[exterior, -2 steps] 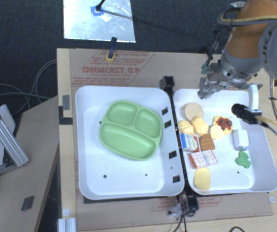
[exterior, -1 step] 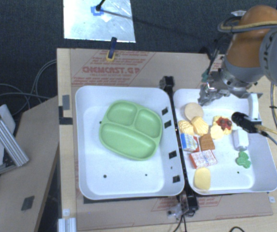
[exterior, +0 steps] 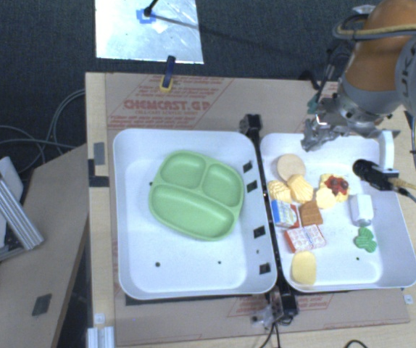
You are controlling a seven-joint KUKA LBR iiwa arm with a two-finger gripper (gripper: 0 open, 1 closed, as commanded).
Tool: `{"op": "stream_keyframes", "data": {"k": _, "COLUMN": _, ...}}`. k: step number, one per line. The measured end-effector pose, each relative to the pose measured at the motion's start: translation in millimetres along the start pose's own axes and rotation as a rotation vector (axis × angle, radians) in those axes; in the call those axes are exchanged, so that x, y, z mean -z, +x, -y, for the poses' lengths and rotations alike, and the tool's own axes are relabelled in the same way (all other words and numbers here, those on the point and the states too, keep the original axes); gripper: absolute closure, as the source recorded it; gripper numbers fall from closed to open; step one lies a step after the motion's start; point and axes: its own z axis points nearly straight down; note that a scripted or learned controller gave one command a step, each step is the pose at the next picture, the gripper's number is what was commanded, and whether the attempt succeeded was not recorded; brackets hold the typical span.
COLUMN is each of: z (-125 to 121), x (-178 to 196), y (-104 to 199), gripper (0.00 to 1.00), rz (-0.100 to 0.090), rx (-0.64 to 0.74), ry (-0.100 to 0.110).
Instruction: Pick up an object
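My gripper [exterior: 314, 138] hangs over the far left corner of the right bin [exterior: 393, 267], with nothing visibly in it. Just in front of it lies a round beige biscuit [exterior: 290, 167]. Below that are yellow pastry pieces [exterior: 299, 189], a red and yellow toy food [exterior: 333, 185], a blue and white packet [exterior: 283, 213], a brown cracker [exterior: 310, 212], a red and white packet [exterior: 306, 237] and a yellow oval [exterior: 304, 267]. A white cylinder [exterior: 361, 209] and a green piece [exterior: 366, 240] lie toward the right side.
The left bin [exterior: 132, 267] holds a green divided plate [exterior: 196, 193]. A black divider with clips [exterior: 261, 194] runs between the bins. A black part [exterior: 372, 174] juts over the right bin from the arm's side. Cables lie off the bench at left.
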Motion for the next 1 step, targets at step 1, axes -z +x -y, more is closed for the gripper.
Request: {"op": "stream_keyframes", "data": {"k": 1, "z": 2.8, "x": -1.8, "y": 5.5, "gripper": 1.0, "rz": 0.0, "rx": 0.002, "ry": 0.001}}
